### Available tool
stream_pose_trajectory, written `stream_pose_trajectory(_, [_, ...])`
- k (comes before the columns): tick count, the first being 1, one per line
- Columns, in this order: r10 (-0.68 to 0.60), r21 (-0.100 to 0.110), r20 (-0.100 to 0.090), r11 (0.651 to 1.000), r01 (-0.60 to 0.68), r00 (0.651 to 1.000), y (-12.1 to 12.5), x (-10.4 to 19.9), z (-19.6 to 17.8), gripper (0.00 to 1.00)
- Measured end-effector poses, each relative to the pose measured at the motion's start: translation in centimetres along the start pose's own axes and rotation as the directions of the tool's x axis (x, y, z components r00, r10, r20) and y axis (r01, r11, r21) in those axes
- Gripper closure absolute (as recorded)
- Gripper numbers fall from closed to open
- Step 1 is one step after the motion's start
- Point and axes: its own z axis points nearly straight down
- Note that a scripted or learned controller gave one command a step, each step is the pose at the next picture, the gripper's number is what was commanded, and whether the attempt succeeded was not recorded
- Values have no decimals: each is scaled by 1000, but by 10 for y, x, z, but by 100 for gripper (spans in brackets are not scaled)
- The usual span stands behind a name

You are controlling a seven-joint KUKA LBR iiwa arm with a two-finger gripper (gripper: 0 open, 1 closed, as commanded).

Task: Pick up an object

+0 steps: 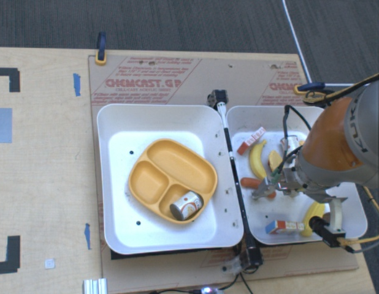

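Note:
My gripper (265,190) is low inside the right bin (355,228), near its left middle, below the orange band of the arm (330,141). A small red piece (251,182) lies right beside the gripper tip, touching or nearly so. Just beyond it a yellow banana (257,157) lies on the bin floor, with a pale yellow piece (274,160) to its right. A red and white packet (251,139) rests at the back. Toward the front are a small red, white and blue carton (283,226) and another yellow fruit (313,217).
The left bin (116,164) holds a yellow divided plate (171,170) with a small can (187,205) lying in its front compartment. A black ridge (231,164) separates the two bins. Cables run past the right bin's front corner.

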Motion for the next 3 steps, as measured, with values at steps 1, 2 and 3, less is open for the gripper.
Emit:
stream_pose_trajectory(1, [1,-3,1,1000,-1,1000,-8,4,0,0])
stream_pose_trajectory(2, [-1,-3,0,1000,1,1000,62,5,0,0])
stream_pose_trajectory(3, [-3,-5,2,1000,3,1000,63,5,-11,100])
